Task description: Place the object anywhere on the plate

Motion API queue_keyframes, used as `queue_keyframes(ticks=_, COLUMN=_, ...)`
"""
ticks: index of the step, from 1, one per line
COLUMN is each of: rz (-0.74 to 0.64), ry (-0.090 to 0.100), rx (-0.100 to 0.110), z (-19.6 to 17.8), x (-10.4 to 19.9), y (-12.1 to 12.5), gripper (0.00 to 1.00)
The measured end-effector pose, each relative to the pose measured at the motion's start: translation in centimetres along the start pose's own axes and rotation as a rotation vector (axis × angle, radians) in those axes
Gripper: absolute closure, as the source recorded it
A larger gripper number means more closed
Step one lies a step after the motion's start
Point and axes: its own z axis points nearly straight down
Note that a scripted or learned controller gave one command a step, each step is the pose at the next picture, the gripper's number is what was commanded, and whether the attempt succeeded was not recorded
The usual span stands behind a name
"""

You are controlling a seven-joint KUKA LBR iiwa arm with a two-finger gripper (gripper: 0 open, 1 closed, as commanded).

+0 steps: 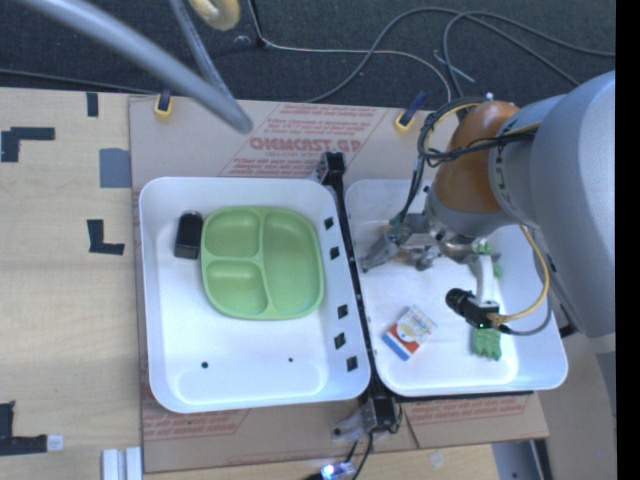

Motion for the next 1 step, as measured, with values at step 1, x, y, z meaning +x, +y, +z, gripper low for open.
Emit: queue_keyframes(ticks=1, rz=-0.001, ry=0.000, rx=-0.002, z=-1.32, x=0.02, y=0.11, gripper=1.00)
